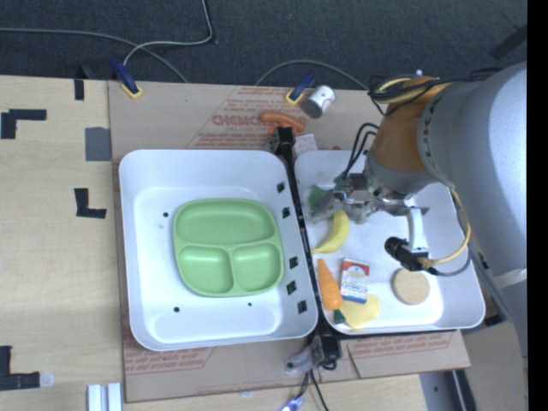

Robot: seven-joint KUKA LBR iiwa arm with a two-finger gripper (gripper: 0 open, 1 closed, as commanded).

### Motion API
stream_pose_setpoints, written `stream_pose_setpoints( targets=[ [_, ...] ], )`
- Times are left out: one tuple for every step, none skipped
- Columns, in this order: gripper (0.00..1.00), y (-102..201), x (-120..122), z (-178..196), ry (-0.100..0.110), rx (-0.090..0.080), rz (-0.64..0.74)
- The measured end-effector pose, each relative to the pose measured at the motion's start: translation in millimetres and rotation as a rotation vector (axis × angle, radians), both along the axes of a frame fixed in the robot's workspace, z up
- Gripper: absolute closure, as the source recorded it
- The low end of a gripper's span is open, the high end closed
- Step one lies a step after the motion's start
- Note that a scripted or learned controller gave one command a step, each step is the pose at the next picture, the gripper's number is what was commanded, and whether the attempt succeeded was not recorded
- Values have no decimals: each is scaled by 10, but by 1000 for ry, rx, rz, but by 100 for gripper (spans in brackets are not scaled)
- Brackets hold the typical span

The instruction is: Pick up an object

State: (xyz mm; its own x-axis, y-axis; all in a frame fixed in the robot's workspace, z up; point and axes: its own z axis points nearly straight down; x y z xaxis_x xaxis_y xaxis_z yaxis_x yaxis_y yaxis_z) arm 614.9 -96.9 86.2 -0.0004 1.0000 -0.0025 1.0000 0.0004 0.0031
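Fingers (353,202), spread impossible to tell, just above and beside the banana (333,233) in right bin (458,294).

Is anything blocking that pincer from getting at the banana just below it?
Nothing visible does. The pincer hangs right over the banana at its upper end. The carrot and small carton lie further down the bin, off to the side of the path.

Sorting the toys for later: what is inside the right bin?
The right bin holds a banana, carrot, small carton, round cookie and a yellow piece. The arm covers its upper part.
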Motion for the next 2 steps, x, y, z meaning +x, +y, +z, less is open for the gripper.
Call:
stream_pose_setpoints(
  targets=[
    [100, 1, 1, 96, 0, 0, 0],
    [100, 549, 24, 984, 3, 3, 2]
  ],
)
